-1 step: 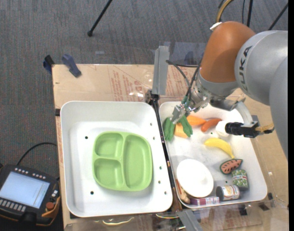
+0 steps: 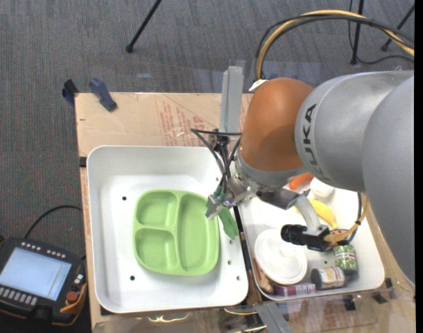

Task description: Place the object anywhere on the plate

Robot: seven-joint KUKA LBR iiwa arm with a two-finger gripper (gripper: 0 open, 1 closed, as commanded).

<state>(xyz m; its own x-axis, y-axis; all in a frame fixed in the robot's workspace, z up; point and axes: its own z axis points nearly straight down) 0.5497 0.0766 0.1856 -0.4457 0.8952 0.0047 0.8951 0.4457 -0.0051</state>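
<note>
A light green divided plate [image 2: 175,233] lies in the left white bin [image 2: 111,186]. My gripper [image 2: 217,207] hangs just over the plate's right rim, near the wall between the two bins. A narrow dark green object [image 2: 229,223] hangs slanted down from the fingertips and looks pinched between them. Its lower end reaches past the plate's right edge, over the left bin's right side. The arm's big grey and orange wrist hides much of the right bin's back half.
The right bin [image 2: 374,272] holds a round white lid [image 2: 281,257], a yellow piece [image 2: 324,211], an orange piece [image 2: 300,181], a green-filled jar [image 2: 345,257], a small brown jar [image 2: 328,277] and a purple item [image 2: 295,291]. White floor surrounds the plate.
</note>
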